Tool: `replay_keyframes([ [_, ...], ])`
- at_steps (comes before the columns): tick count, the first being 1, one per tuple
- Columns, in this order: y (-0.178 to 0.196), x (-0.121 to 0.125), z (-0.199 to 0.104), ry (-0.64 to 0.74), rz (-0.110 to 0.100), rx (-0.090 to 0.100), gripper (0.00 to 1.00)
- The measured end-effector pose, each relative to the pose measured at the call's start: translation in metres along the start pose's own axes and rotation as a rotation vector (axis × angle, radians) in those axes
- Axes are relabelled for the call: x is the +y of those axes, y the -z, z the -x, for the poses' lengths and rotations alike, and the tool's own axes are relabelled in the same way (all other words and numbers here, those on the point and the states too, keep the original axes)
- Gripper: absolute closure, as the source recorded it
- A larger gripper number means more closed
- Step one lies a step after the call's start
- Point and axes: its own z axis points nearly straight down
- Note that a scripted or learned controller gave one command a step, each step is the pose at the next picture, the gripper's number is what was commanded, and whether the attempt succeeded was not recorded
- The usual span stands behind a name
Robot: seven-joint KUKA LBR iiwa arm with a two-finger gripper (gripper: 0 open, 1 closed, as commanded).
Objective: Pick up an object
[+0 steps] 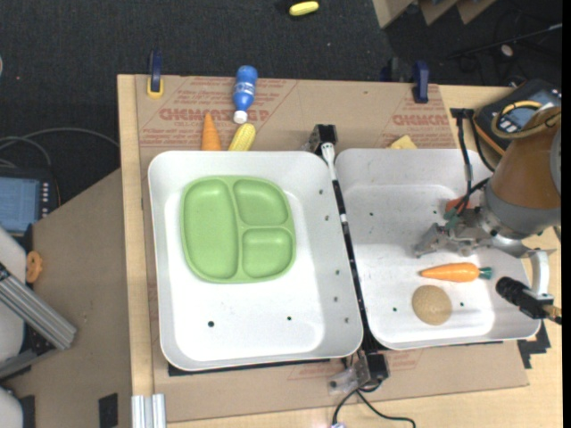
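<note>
Lying nearest the lower edge of the frame, a tangle of black cable and a small connector (361, 374) sat at the bench's front lip, just below the seam between the two bins. Above it to the right, in the right bin (393, 315), a round tan object like a small potato (432, 305) rested near that bin's lower right corner, and just above it a toy carrot (453, 273) lay on its side with its green tip pointing to the right. The two were close but apart. The gripper (434, 238) was low in the same bin, just above and slightly left of the carrot; its grey fingers seemed spread over the white floor, and nothing was seen between them. The arm (526, 181) behind it, grey with a brownish-orange band, came in from the right edge of the frame. In the left bin (241, 333) a green divided plate (238, 229), with one long compartment and two smaller ones, lay toward the upper left of that bin. Beyond the bins, on the brown board in the upper middle of the frame, a second small carrot (210, 135) and a yellow corn cob (242, 137) stood side by side against the left bin's far rim, with a blue and white bottle (244, 92) just above them. Farthest away, on the dark carpet at the top of the frame, lay a yellow banana-like toy (304, 9).
</note>
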Motion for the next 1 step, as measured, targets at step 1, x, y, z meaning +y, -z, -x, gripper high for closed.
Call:
replay_keyframes([
  [1,-0.0001,0.0058,-0.0589,0.014,0.002,0.006,0.00],
])
